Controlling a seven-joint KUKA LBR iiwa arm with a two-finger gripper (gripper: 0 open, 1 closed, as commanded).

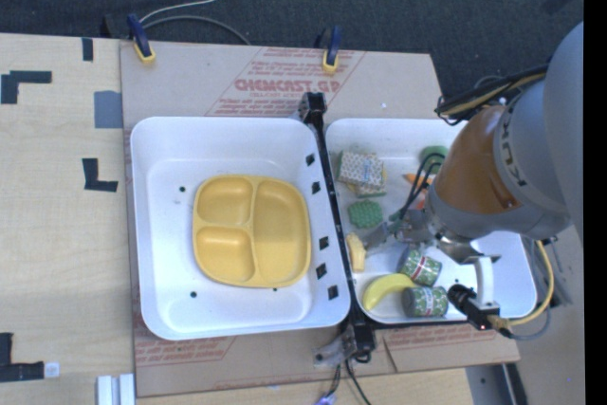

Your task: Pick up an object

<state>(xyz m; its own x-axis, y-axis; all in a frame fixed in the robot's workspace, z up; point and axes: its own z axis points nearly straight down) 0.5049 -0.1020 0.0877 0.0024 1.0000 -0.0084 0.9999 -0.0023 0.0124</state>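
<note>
1. Gripper [403, 228] reaches into the right bin [517, 285]; I cannot tell its state.
2. A can [420, 266] lies just beside it at 5 o'clock.
3. A banana [384, 289] lies at 6 o'clock.

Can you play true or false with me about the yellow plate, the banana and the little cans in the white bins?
1. The yellow divided plate lies in the left bin. True.
2. The banana lies on the plate. False: it lies in the right bin, near that bin's front edge.
3. Two small cans lie close to the banana. True.
4. The plate is round with one big hollow. False: it is a rounded square with three compartments.
5. The arm reaches over the right bin. True.
6. The two bins stand far apart. False: they sit side by side, joined by black clips.
</note>
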